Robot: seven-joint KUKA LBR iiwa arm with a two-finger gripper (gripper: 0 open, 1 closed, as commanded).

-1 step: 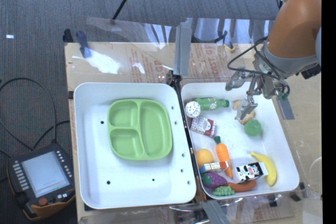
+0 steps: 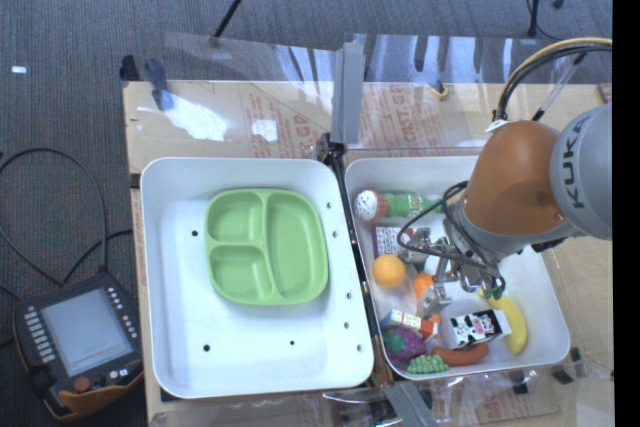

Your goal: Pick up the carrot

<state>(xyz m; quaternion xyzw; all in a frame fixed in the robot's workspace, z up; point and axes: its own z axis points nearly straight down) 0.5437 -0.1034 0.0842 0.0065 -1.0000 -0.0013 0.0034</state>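
Note:
The carrot [image 2: 424, 283] is a small orange piece lying in the middle of the right bin [image 2: 553, 310], partly covered by the gripper. My gripper [image 2: 440, 277] hangs below the arm's orange band [image 2: 515, 180], low over the bin and right above the carrot. Its tip is lost in the clutter, so I cannot make out whether it touches the carrot.
Around the carrot lie an orange ball [image 2: 388, 270], a green bottle [image 2: 392, 205], a milk carton [image 2: 470, 326], a banana [image 2: 513, 320], purple grapes [image 2: 402, 343], a sausage [image 2: 462, 355] and a small box [image 2: 404, 319]. The left bin [image 2: 180, 315] holds a green divided plate [image 2: 267, 245].

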